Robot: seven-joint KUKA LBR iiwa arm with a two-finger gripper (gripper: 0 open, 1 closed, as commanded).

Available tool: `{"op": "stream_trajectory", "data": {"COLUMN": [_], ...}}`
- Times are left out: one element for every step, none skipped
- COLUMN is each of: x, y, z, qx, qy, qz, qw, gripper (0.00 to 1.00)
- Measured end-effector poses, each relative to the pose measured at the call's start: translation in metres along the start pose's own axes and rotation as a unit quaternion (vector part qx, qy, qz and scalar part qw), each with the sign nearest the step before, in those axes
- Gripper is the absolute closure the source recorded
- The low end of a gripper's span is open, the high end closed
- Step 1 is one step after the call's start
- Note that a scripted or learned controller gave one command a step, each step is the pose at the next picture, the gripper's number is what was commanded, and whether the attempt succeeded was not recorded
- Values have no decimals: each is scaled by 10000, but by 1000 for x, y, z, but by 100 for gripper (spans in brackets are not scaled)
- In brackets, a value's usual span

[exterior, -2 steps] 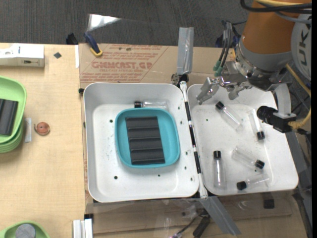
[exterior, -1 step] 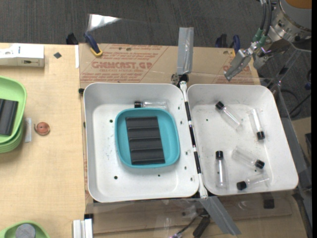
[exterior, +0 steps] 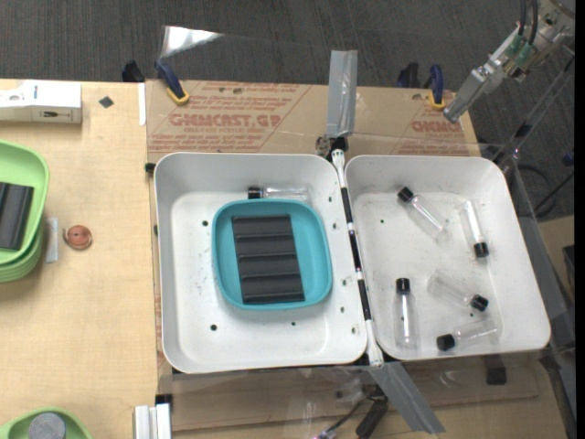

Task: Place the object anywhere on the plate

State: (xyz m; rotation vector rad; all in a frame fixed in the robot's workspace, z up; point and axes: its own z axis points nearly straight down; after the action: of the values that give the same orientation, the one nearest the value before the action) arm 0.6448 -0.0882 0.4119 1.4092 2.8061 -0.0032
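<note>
A teal square plate (exterior: 224,245) with a black ridged insert (exterior: 268,259) lies in the left white bin (exterior: 183,327). One clear vial with a black cap (exterior: 274,192) rests just behind the plate in that bin. Several more clear black-capped vials lie scattered in the right bin (exterior: 512,199), among them one at the back (exterior: 417,208), one at the right (exterior: 476,231) and one near the front (exterior: 402,310). My gripper (exterior: 454,108) hangs at the upper right, above the cardboard behind the right bin and apart from every vial. Nothing shows in it.
Cardboard (exterior: 238,117), held by blue and yellow clamps (exterior: 171,82), lies behind the bins. A grey strip (exterior: 341,99) stands up at the joint between the bins. On the wooden bench at left are a green tray (exterior: 23,181), a white box (exterior: 41,103) and a small orange disc (exterior: 79,237).
</note>
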Motion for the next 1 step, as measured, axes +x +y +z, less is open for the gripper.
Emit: {"op": "stream_trajectory", "data": {"x": [-63], "y": [-29], "z": [-29], "qx": [-8], "qy": [-5], "qz": [-688], "qw": [9976], "gripper": [0]}}
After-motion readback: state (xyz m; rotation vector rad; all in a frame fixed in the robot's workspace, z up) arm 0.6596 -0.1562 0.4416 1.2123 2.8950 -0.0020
